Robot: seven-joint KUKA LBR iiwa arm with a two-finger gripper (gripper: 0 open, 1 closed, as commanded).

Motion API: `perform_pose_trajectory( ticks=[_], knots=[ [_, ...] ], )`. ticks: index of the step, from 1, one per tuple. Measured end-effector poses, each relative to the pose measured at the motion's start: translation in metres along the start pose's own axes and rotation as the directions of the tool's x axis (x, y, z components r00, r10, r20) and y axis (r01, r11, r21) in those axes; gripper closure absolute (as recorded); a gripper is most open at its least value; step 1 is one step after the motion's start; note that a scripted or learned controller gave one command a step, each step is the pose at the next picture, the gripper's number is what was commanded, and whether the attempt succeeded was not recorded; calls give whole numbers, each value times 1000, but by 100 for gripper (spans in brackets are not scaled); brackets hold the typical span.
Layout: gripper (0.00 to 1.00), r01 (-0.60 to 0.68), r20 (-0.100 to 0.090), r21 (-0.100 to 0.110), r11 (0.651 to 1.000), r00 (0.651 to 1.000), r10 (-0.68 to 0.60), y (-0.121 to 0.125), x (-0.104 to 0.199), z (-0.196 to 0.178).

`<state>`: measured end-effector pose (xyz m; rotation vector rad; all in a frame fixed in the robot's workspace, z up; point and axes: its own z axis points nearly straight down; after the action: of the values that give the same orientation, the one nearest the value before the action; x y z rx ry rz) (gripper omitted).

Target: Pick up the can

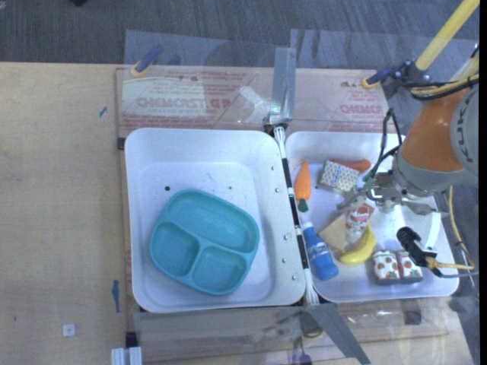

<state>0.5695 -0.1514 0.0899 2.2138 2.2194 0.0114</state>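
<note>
The can (359, 220), small and white with a red label, stands in the right bin (441, 280) between a yellow wedge and a banana. My gripper (370, 197) hangs just above the can's top, reaching in from the right under the orange-banded wrist. The can's upper end is partly covered by the gripper, and no part of it shows between the fingers.
Around the can lie a banana (358, 251), a yellow wedge (333, 232), a blue bottle (319, 254), a carrot (303, 181), a patterned box (338, 176) and a strawberry-print box (396, 267). The left bin (144, 158) holds a teal divided plate (203, 240).
</note>
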Motion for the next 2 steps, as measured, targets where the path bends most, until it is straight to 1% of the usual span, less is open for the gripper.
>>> perform_pose_trajectory(
  ticks=[1, 2],
  knots=[
    [100, -1, 1, -3, 1000, 1000, 1, 1, -1, -10],
    [100, -168, 3, -11, 986, 986, 168, -59, 39, -4]
  ],
)
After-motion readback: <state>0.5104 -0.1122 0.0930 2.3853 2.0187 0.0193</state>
